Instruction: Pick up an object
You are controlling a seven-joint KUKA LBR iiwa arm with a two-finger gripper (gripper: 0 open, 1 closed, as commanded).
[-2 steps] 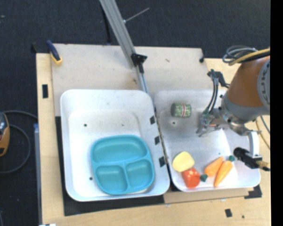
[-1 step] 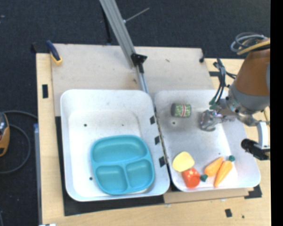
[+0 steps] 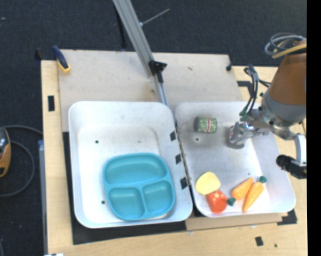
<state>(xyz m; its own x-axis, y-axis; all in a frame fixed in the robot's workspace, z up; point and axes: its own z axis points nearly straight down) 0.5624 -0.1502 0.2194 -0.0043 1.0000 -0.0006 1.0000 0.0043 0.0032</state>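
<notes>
In the right bin (image 3: 272, 159) lie a small green can (image 3: 205, 124) on its side near the back, a yellow piece (image 3: 207, 183), a red pepper-like toy (image 3: 217, 201) and two orange carrots (image 3: 249, 191) near the front. My gripper (image 3: 236, 136) hangs over the back of the right bin, to the right of the green can and apart from it. Nothing shows between its fingers.
The left bin (image 3: 85, 121) holds a blue divided plate (image 3: 139, 186). A slanted metal pole (image 3: 136, 31) runs from the top down to the gap between the bins. Cables (image 3: 280, 42) hang at the arm's upper right. A blue and yellow tool (image 3: 61, 58) lies at the bench's back left corner.
</notes>
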